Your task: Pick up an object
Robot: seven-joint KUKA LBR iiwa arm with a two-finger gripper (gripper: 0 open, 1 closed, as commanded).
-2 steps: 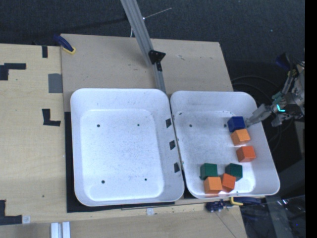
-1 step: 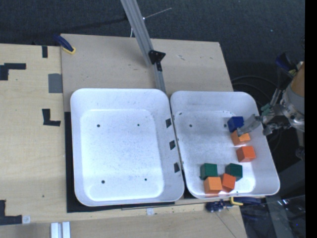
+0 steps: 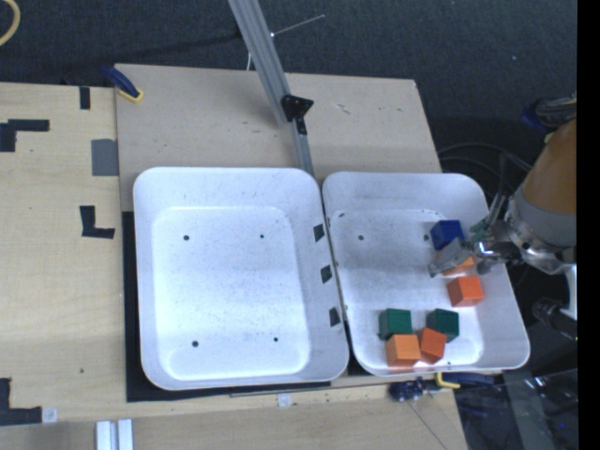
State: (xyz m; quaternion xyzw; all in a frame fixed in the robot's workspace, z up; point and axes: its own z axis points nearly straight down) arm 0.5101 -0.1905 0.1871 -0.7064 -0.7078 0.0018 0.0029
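Two shallow white bins side by side on a pale wooden bench [image 3: 234, 111], both of thin moulded plastic with rounded corners, raised rims and a faint dark speckle. Left bin [image 3: 150, 345]: bare floor, four small dark dots near the corners of its recessed base. Right bin [image 3: 375, 195]: six small blocks, all matte and hard-edged, cube-like. Blue block [image 3: 448, 232] in the upper right part, just beside the gripper. Orange block [image 3: 466, 291] a little lower, near the right wall. Along the near edge, a tight cluster: green block [image 3: 396, 322] touching a second orange block [image 3: 404, 349] below it, a third orange block [image 3: 432, 344] next to that, a darker green block [image 3: 443, 322] above it.

Gripper [image 3: 459, 256], metallic grey, low over the right side of the right bin, between the blue block and the lone orange block, a sliver of orange showing right at its tip. Fingers too blurred to judge; whether apart, together or clamped on anything, cannot tell. Grey wrist with orange band [image 3: 553, 172] at the right.

Slanted grey metal rod [image 3: 262, 45] above the bins.
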